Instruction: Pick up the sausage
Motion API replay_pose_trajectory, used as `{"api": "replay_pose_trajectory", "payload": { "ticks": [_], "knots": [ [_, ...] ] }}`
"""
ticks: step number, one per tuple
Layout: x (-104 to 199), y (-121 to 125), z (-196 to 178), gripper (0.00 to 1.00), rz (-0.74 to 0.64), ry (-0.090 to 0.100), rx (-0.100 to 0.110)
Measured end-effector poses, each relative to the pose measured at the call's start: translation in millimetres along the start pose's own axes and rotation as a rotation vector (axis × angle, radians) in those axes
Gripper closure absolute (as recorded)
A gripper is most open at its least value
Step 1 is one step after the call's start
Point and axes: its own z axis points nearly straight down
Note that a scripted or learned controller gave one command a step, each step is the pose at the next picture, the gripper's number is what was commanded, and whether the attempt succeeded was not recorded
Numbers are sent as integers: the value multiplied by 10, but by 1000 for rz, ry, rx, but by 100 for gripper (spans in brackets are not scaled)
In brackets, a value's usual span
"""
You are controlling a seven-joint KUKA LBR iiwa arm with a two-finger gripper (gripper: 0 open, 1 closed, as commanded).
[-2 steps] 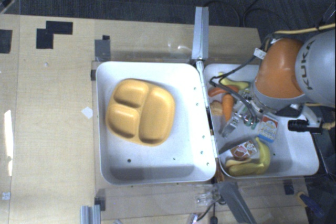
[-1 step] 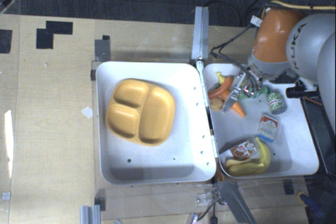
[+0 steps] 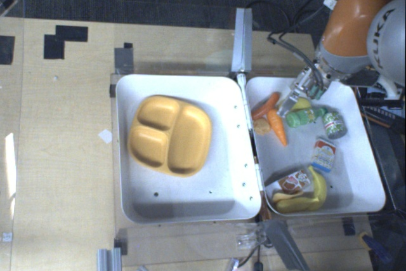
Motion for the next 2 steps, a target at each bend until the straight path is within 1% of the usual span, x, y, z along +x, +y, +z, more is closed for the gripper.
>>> {"api": "replay_pose_trajectory", "payload": {
  "ticks": [1,2],
  "knots": [
    [30,-762,-698,0,-112,-4,0],
    [-614,-785,668,0,-167,8,5]
  ]
}}
